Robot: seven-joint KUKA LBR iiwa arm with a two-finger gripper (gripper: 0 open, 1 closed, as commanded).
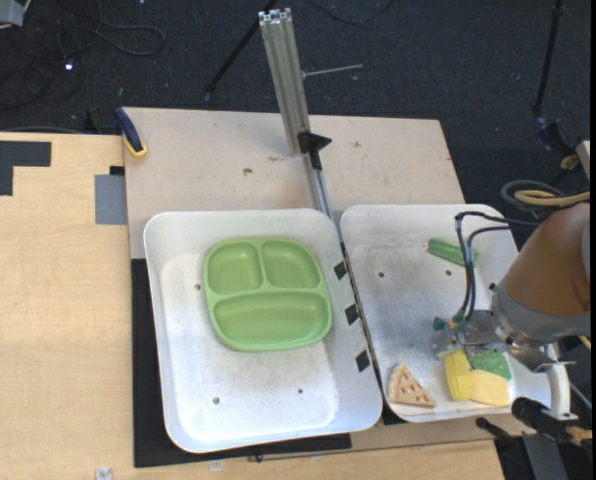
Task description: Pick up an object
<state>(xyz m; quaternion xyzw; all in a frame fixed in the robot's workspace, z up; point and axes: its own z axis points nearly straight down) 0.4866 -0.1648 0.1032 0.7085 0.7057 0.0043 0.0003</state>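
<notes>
Yellow and green, the lumpy toy [476, 378] in the near right corner of the right bin [398, 268] looks like the thing to go for. I judge it light, probably soft foam or plastic, with rounded sides that could slip out of a pinch, so I would take it across its narrower middle and not by an edge. My end effector [460, 343] hangs low just above the far end of that toy, close enough that it may be touching; how wide it stands I cannot tell, as the wrist and cables hide it. Just left of the toy lies a tan wedge [411, 387] with red dots, flat and thin, harder to get under. A green stick [444, 252] rests farther back. On the left bin [178, 368] sits a green divided plate [268, 294].
</notes>
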